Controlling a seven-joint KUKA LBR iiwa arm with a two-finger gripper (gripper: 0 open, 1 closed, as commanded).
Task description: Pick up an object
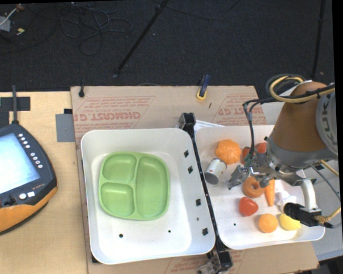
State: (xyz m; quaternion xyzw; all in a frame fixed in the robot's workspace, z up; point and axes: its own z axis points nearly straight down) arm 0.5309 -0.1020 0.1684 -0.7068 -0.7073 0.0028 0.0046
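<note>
Nearest, beside the orange ball [268, 223], sits a red tomato [248, 206]: probably light, smooth, slippery; grip across its middle. Just beyond it the gripper [244, 176] hovers; whether its fingers are open, I cannot tell.

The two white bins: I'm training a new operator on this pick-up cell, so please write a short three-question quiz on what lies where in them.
1. True or false: the green divided plate lies in the left bin.
2. Which item sits nearest the far edge of the right bin? A) the red pepper B) the large orange C) the yellow lemon
3. Fill in: the gripper hovers over the ____ bin.

Key: 1 true; 2 B; 3 right.
</note>
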